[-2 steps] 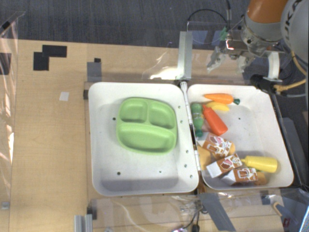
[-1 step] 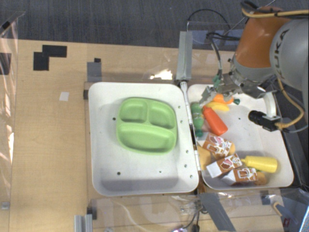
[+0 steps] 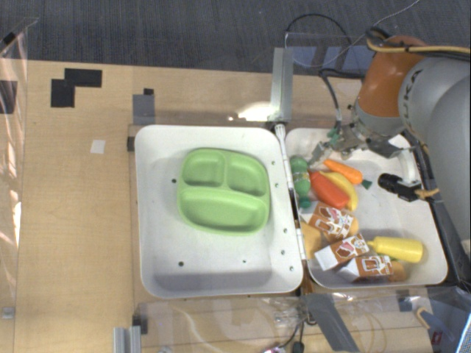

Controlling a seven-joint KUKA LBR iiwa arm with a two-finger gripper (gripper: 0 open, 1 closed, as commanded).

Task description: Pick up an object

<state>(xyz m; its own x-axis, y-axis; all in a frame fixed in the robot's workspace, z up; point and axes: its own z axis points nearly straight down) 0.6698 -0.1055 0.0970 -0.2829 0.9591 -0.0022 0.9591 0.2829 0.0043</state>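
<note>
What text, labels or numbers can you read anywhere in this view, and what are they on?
None is readable.
Brown-and-white packets in the right bin: printed patches, too blurred to read.
Yellow bottle: no label visible.
Green tray in the left bin: no markings.
Black shapes on the bench: plain marks, not letters.

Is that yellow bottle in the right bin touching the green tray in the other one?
Apart. The camera view shows the yellow bottle lying in the right bin, while the green tray sits in the left bin, the bin walls between them.
</note>
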